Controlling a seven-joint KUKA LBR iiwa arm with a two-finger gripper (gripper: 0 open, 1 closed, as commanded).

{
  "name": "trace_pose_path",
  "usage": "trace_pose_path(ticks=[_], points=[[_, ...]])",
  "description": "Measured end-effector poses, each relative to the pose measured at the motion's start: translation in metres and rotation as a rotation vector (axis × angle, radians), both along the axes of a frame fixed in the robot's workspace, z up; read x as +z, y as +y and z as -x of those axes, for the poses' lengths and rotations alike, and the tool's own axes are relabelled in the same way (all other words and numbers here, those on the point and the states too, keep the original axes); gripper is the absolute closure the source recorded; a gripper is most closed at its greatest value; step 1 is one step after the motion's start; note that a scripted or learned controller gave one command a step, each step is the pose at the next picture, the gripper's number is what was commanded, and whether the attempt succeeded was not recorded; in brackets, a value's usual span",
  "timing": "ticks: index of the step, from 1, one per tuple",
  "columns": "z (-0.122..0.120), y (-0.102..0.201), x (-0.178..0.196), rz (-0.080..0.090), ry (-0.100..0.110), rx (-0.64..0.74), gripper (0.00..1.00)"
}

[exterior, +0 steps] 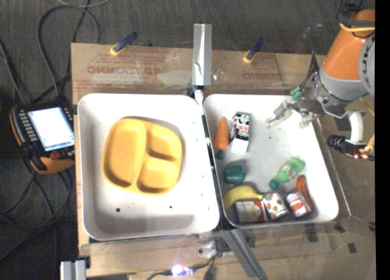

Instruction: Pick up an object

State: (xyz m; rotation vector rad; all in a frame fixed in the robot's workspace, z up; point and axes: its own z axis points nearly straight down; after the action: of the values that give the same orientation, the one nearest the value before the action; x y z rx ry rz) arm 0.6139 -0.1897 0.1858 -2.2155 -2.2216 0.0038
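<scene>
Right bin (326, 169): carrot (221, 135), carton (241, 127), green bottle (287, 172), banana (239, 195), cans (286, 205), all lying loose. Claw (287, 111): fingers apart, holding nothing, over the bin's upper right. Nothing picked up yet; whole grasp remains.

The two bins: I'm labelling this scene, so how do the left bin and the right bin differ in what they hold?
The left bin holds a single yellow divided tray; the right bin holds many small items, among them a carrot, a banana and a green bottle. The tray lies mid-bin, while the right bin's items sit along its left side and near edge. The gripper hovers over the right bin's far part. Both bins are shallow and white.
</scene>
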Motion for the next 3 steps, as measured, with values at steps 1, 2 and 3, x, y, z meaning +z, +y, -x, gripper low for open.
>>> trace_pose_path(ticks=[1,2,3], points=[[-0.044,0.072,-0.070,0.001,-0.001,0.144,0.00],[-0.056,0.087,-0.098,0.008,-0.009,0.211,0.00],[-0.058,0.086,-0.088,0.011,-0.013,0.212,1.00]])
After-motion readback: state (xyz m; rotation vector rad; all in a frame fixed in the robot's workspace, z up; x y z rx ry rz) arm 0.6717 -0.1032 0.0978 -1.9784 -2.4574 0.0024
